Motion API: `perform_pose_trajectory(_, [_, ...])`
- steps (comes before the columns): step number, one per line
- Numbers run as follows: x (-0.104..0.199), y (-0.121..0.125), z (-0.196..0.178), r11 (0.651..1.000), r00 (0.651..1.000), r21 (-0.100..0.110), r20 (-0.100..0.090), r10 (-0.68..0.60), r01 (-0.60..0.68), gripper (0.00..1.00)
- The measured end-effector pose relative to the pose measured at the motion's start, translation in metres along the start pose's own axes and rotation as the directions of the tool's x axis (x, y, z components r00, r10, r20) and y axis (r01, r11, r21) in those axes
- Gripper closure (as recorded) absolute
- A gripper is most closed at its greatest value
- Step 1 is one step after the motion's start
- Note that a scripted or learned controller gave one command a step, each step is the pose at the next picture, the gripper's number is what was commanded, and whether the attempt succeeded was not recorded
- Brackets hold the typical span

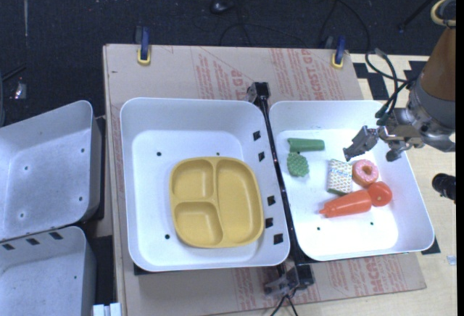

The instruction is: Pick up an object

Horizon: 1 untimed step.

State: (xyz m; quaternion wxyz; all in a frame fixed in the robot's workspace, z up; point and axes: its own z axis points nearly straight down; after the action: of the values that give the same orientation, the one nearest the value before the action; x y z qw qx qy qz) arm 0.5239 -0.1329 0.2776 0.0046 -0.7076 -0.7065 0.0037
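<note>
In the right bin lie a green bar, a green knobbly piece, a pale speckled block, a pink frosted donut, a red tomato and an orange carrot. The donut, block, tomato and carrot crowd together. My gripper hangs over the bin's upper right part, just above the donut, with its two dark fingers spread apart and nothing between them. The grey arm with the orange band comes in from the right.
The left bin holds a yellow divided plate. A black divider runs between the bins. Two yellow-blue clamps hold the cardboard base at the far edge. White bin lids lie to the left.
</note>
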Motion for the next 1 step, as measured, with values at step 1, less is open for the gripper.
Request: perform_pose_trajectory(1, [0.0002,0.0018,-0.0058,1.000,1.000,-0.011,0.002,-0.003,0.003,0.00])
